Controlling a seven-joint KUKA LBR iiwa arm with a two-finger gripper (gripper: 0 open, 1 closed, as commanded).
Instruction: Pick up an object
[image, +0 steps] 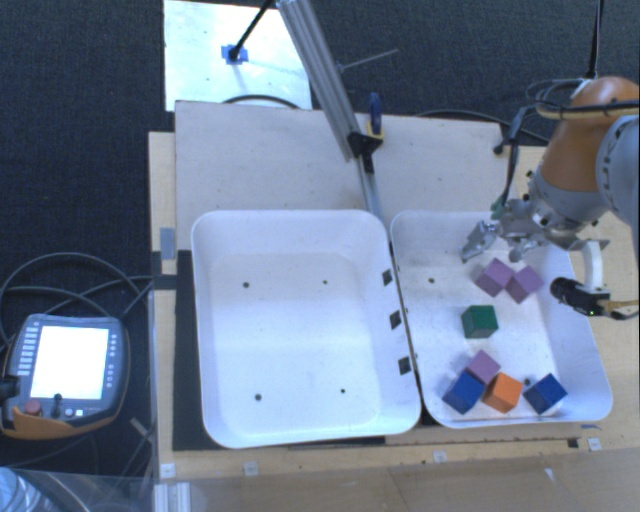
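The right bin (430, 300) holds several blocks. Two purple blocks (492, 276) (523, 284) lie side by side near its back. Below them a green cube (479, 321) rests near the middle. At the front sit a smaller purple block (484, 365), a blue block (464, 391), an orange block (503, 392) and a second blue block (545, 393). My gripper (496, 247) hangs open just above and behind the two purple blocks, with nothing between its fingers.
The left bin (290, 320) stands beside the right one, with a shared raised rim between them. A slanted metal pole (325, 75) crosses the back of the bench. A teach pendant (65, 375) lies on the floor at left.
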